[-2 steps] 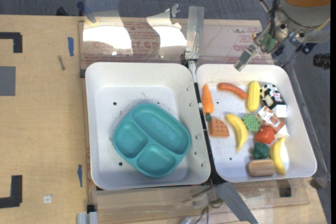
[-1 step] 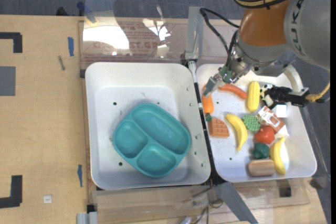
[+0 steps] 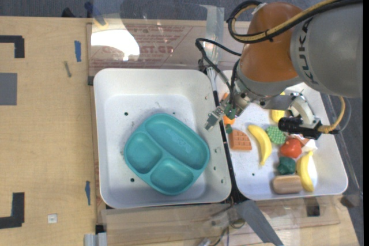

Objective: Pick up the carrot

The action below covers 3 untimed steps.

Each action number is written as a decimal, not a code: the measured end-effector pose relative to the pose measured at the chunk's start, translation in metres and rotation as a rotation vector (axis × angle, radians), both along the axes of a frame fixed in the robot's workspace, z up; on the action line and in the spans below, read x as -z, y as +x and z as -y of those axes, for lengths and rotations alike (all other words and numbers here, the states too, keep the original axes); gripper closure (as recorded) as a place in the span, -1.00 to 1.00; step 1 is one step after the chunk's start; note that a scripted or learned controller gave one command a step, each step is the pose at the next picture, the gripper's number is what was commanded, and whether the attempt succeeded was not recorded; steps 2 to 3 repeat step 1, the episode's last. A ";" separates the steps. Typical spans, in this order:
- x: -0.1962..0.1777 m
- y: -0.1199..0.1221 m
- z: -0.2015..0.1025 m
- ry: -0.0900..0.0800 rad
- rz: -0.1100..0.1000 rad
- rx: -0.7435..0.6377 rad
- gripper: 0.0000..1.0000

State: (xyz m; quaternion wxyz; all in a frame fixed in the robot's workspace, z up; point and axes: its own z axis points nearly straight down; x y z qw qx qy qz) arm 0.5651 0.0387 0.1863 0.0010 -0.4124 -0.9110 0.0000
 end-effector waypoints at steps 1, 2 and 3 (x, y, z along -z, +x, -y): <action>-0.130 -0.033 0.042 -0.002 0.019 -0.091 1.00; -0.130 -0.033 0.042 -0.002 0.019 -0.091 1.00; -0.130 -0.033 0.042 -0.002 0.019 -0.091 1.00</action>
